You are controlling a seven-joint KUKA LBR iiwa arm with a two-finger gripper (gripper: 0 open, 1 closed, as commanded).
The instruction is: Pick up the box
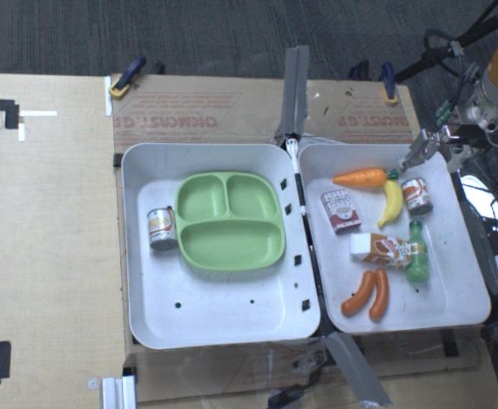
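End effector [425, 146] at upper R corner of the right bin [466, 313], over the rim, tips toward the bin's back edge. Too small and cluttered w/ cables to read; can't tell how it is set or whether it has anything.

Nearest items: can [416, 196] lying just below it, banana [391, 202] beside the can, carrot [360, 177] to banana's upper L, touching or nearly so.

Box [340, 210], red/white carton, lies flat in L part of right bin, near the divider, below the carrot, apart from end effector.

Below box: juice carton [384, 249] on its side, green bottle [417, 252] against its R end. Two sausages [367, 293] near front of bin.

Left bin [138, 254]: green divided plate [230, 221] in centre, second can [160, 228] just L of it, on its side.

Surface [44, 228] is pale wood, cardboard sheet [198, 113] behind the bins, blue clamps at its back edge.
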